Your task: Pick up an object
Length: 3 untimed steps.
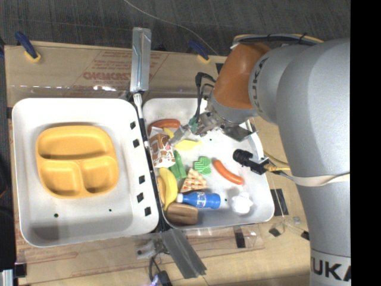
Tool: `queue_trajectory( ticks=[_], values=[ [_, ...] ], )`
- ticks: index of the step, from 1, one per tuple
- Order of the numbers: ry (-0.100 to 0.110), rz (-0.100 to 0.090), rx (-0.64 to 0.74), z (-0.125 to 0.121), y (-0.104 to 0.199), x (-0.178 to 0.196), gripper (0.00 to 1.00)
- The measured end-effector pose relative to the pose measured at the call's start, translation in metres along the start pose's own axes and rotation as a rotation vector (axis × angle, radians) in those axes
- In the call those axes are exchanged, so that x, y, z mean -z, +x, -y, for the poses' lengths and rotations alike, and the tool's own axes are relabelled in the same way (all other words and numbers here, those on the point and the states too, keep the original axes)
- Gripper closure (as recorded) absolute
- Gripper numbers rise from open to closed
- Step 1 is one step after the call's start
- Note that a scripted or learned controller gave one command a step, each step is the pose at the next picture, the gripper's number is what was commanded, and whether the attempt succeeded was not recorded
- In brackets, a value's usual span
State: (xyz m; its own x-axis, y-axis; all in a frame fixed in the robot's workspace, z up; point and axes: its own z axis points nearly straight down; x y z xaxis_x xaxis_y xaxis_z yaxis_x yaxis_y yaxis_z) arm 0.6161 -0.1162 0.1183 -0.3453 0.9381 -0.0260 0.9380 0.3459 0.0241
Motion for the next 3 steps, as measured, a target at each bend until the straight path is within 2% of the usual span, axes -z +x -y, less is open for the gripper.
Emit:
queue_trajectory(
  ticks=[1,2,3],
  values=[
    [0.001,0.0,0.09,0.027,0.015,-0.013,0.0],
    [0.007,-0.01,0.096,0.027,0.018,-0.006,1.0],
    [0.018,-0.026,0.053,-0.052,0.048,0.077,1.0]
  ],
)
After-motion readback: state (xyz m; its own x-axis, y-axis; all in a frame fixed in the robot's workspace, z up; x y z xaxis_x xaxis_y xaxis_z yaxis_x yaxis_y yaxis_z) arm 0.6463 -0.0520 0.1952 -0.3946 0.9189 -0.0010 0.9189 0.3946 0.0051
